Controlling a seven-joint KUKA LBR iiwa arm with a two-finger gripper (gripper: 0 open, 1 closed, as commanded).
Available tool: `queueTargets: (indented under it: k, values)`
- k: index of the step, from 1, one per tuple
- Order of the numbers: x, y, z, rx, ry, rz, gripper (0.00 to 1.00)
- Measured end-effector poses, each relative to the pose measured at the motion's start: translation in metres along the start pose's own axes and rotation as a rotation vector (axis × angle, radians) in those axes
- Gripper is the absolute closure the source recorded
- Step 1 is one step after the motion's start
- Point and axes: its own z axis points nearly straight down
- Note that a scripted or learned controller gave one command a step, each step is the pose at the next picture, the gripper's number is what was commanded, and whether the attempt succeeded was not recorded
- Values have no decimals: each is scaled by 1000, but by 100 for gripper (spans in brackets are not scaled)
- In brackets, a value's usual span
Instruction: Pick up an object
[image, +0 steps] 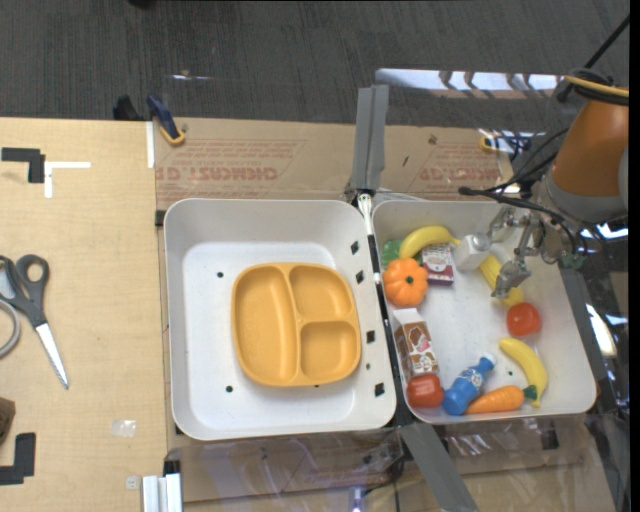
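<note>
My gripper (503, 262) hangs over the back right part of the right bin (575, 300), its fingers spread open. A small yellow piece (491, 272) lies just below and between them; I cannot tell whether they touch it. Nothing is lifted. Around it lie a yellow banana (428, 238), an orange pumpkin (405, 282), a red-and-white packet (438, 263) and a red tomato (523, 319). Toward the front lie a second banana (527, 365), a carrot (497, 400), a blue bottle (468, 385), a red fruit (424, 391) and a brown snack box (415, 341).
The left bin (190, 300) holds a yellow divided plate (296, 323). Scissors (35, 310) lie on the wooden bench at the far left. A grey divider post (368, 140) stands behind the bins' shared edge. The arm's orange band (595, 150) is at the upper right.
</note>
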Motion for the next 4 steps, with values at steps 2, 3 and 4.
queueTargets:
  k: [2,3,4]
  values:
    - [-5,73,-167,0,1,233,100]
    - [75,86,-176,0,3,238,100]
    - [75,86,-176,0,4,237,0]
